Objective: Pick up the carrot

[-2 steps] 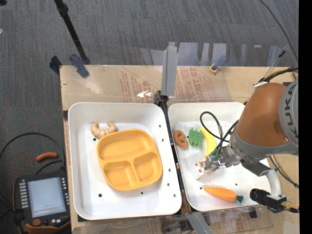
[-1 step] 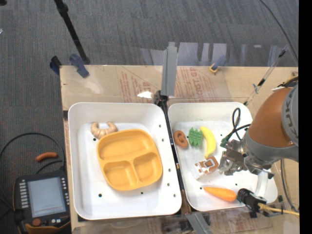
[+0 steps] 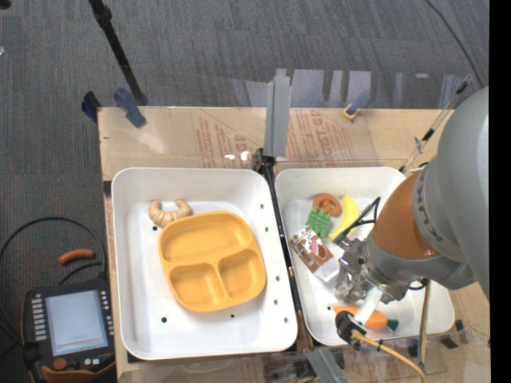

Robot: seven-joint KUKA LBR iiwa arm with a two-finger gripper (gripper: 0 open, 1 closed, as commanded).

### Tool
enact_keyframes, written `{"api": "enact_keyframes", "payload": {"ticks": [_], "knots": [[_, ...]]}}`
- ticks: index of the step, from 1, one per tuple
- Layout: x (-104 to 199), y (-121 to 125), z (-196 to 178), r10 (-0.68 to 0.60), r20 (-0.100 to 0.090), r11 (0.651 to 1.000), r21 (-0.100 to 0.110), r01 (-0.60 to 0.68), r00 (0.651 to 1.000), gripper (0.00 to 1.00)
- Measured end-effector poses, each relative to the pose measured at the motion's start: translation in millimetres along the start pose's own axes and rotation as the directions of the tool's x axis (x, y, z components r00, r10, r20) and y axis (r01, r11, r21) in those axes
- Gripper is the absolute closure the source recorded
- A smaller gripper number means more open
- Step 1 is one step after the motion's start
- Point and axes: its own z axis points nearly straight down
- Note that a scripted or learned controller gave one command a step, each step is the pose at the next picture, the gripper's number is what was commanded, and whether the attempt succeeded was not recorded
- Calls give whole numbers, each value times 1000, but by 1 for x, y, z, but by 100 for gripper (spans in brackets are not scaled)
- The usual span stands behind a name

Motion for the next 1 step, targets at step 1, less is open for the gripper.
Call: {"api": "enact_keyframes", "payload": {"ticks": [1], "knots": [[-1,-9,-100,321,1,947,-1,-321,947,100]]}}
